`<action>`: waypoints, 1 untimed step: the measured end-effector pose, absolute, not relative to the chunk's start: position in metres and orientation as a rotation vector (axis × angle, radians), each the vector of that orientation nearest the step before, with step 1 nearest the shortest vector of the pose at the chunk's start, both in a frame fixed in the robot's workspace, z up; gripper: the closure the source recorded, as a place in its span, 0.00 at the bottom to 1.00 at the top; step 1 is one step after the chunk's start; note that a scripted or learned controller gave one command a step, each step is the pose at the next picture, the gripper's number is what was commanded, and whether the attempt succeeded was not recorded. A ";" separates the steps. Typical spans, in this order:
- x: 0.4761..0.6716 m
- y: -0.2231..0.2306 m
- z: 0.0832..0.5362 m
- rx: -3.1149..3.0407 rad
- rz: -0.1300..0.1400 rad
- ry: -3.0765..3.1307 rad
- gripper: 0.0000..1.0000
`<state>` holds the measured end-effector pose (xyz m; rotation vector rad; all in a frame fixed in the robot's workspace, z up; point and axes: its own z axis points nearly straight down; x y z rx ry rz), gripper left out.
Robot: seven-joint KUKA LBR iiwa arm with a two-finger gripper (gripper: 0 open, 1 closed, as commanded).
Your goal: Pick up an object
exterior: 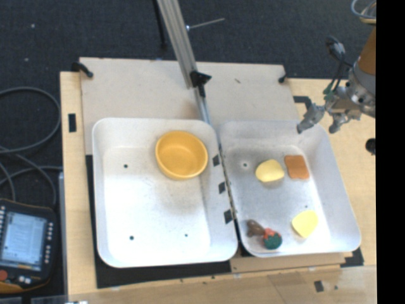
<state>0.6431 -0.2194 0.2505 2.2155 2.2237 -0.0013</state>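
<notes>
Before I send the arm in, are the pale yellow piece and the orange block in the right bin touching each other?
Apart. The camera view shows a thin strip of white bin floor between the pale yellow piece and the orange block in the right bin.

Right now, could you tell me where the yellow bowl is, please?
The yellow bowl sits upright in the left bin, near its upper right corner, close to the divide from the right bin.

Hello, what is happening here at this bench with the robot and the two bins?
The grey arm's gripper hovers open over the upper right corner of the right bin, holding nothing. Below it lie an orange-brown block, two pale yellow pieces and a small brown, red and green item. A yellow bowl sits in the left bin. Nothing is picked up yet.
</notes>
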 end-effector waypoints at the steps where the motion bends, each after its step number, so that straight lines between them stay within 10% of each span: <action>1: 0.643 -0.220 0.251 2.215 -0.003 2.224 0.00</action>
